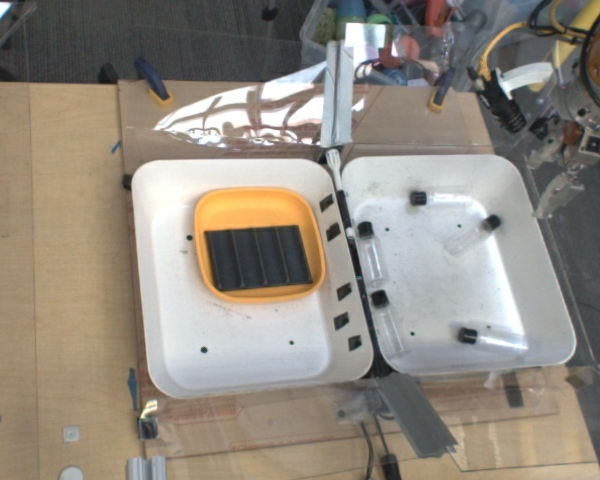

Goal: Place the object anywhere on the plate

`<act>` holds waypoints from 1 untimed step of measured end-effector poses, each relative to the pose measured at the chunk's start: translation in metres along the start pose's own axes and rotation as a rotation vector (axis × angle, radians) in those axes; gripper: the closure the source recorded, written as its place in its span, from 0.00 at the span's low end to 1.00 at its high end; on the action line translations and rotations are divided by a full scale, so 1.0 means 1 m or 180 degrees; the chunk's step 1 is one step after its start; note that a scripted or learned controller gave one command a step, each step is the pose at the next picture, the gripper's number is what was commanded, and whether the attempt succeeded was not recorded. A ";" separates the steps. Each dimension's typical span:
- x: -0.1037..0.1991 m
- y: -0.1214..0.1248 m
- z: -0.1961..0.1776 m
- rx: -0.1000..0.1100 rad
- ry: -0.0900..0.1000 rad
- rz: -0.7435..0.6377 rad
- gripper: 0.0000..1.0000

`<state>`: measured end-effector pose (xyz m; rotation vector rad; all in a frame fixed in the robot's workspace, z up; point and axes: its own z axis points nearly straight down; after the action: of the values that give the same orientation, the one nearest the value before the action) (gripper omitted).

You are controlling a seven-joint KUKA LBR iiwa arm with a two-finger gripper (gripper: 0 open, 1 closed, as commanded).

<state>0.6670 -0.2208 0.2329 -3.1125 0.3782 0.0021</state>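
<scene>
Currently my end effector (563, 163) hangs over the 2 o'clock corner of the right bin (540, 298), at the far right of the bench (50, 268). Whether it is spread or pressed together, I cannot tell; it is small and tangled with cables there. I see nothing pinched in it.

Item under task: one black ridged block (257, 258). It lies flat on the orange plate (260, 206), inside the rim and roughly centred, with its long side running 9 to 3 o'clock. From my end effector it lies between 8 and 9 o'clock, well apart, across the seam where the bins meet.

The plate sits in the left bin (180, 358), toward that bin's 12 o'clock half.

Count:
- White bins: two, side by side and touching along their inner edges.
- Orange plates: one.
- Black ridged blocks: one.
- Clear tubes with black caps (467, 336): five, all in the right bin. One lies near 12 o'clock, one near 2 o'clock, two end to end along the 9 o'clock wall, and one near 5 o'clock. The 2 o'clock tube lies nearest my end effector, toward 7 o'clock from it.
</scene>
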 end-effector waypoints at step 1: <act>0.000 0.000 -0.002 -0.0002 0.0006 -0.0076 0.00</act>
<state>0.6674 -0.2206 0.2347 -3.1177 0.3413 -0.0009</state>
